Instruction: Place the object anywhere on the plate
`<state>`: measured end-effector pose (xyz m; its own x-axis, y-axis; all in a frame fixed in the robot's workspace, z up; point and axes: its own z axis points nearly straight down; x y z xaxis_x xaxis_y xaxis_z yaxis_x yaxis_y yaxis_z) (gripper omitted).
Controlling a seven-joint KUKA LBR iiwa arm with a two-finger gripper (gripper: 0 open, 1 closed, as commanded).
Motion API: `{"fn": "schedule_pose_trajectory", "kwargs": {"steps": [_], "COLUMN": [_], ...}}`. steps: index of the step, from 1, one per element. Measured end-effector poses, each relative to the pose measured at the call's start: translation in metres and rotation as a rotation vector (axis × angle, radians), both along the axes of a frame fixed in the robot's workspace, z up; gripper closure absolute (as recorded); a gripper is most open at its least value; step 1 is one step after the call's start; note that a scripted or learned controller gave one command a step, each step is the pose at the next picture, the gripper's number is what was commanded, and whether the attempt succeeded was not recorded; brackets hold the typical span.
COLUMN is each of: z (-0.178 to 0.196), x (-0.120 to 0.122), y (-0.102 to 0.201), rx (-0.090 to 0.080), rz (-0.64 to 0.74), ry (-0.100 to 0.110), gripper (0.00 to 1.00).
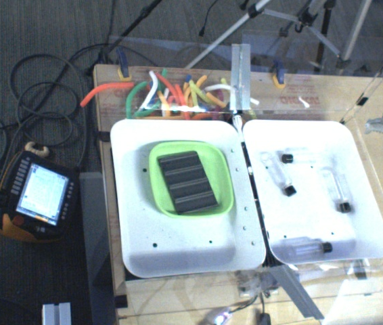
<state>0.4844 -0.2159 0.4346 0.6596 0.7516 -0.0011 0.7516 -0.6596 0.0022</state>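
Tool: can't tell if it's wide, narrow or holding anything. Placing everything by the side the arm reaches in from.

Bench [313,93]: two white bins, touching along the middle seam.
- Near bin [313,141] (arm side): a few clear tubes [333,188] with dark caps, lying loose and apart from each other.
- Far bin [178,256]: green plate [156,161] roughly central.
- Dark ridged block [188,181]: lying flat on the plate, slightly skewed, inside the rim. One end sits close to the plate's edge nearest the camera.

Reads as placed; task looks done.

Risks from here, my call:
1. Any further reach to the far bin passes over the near one and its raised rims. Too low and the tool clips the seam and jolts both bins.
2. A re-grasp on the block could drag the plate with it. The plate looks light and nothing visibly pins it.
3. A nudge toward the close edge could tip the block over the rim into the bin, undoing the place.
4. The tubes are round and clear, so they roll easily and are hard to detect. A picker may mistake one for the target.
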Motion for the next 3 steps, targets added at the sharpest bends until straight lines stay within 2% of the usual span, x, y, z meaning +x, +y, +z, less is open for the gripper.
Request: {"fn": "schedule_pose_trajectory", "kwargs": {"steps": [3], "z": [-0.0005], "x": [-0.0010], "y": [-0.0093], "rx": [0.001], "rz": [-0.287], "ry": [0.001], "gripper": [0.00]}}
